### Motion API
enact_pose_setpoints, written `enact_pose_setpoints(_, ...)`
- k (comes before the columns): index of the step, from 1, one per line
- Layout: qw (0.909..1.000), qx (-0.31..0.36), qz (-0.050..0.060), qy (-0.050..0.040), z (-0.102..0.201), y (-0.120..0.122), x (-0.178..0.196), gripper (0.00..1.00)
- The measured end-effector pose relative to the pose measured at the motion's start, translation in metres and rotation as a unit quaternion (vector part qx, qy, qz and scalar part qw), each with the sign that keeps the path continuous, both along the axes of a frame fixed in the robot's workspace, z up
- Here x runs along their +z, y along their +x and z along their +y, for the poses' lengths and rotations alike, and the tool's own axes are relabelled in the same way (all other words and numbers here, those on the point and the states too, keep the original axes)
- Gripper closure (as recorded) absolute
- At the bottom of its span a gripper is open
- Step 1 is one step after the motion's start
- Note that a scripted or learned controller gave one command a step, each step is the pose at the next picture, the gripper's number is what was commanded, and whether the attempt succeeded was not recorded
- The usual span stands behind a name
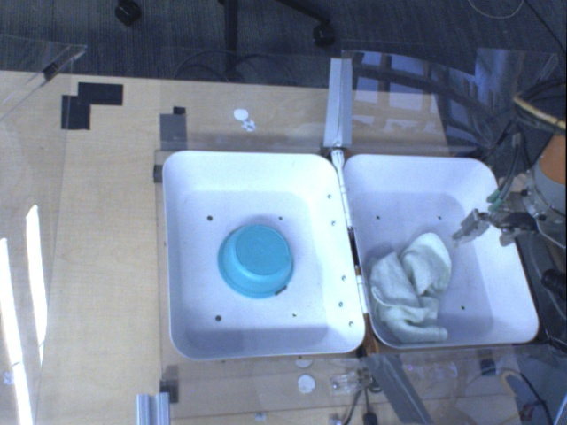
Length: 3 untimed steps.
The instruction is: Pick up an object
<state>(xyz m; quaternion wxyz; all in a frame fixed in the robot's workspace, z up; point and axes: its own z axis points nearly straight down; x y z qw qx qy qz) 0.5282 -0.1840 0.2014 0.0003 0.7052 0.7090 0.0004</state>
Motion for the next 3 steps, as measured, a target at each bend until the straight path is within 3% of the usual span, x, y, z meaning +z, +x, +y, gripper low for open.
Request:
enact_pose_setpoints(1, 1.0, 0.002, -0.002, -0.0003, 0.001, 0.002, 0.011, 1.0)
enact_pose_setpoints(2, 0.9999, -0.014, -0.002, -0.0007, -0.009, 0.015, 0.037, 1.0)
enact_pose_setpoints(3, 1.0, -0.009, -0.003, -0.0005, 0.061, 0.062, 0.147, 1.0)
